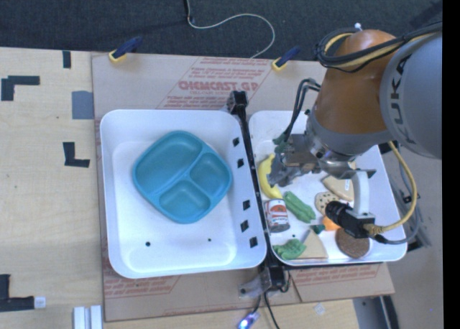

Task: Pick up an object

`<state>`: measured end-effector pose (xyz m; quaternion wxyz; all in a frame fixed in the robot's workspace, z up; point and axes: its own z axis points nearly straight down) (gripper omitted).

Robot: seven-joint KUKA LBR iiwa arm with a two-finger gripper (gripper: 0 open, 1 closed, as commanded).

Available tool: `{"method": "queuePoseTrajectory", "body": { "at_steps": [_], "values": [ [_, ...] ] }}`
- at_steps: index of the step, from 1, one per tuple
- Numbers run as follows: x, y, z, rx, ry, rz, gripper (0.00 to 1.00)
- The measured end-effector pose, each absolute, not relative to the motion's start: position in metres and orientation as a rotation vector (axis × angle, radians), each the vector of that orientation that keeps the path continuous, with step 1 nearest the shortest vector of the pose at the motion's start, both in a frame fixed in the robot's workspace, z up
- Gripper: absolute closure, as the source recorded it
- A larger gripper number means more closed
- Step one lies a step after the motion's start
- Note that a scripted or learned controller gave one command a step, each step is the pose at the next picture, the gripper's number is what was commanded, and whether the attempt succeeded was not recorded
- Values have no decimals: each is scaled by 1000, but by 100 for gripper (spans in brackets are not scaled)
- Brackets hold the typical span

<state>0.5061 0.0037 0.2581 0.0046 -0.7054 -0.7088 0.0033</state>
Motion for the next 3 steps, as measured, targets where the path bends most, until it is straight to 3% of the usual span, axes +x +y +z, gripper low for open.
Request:
{"method": "queuePoseTrajectory", "body": {
  "at_steps": [1, 2, 3],
  "values": [
    [482, -4, 248, -2218, -2219, 7, 100],
    [503, 24, 251, -2215, -2226, 1, 100],
    [485, 26, 387, -2223, -2230, -15, 100]
  ]
}}
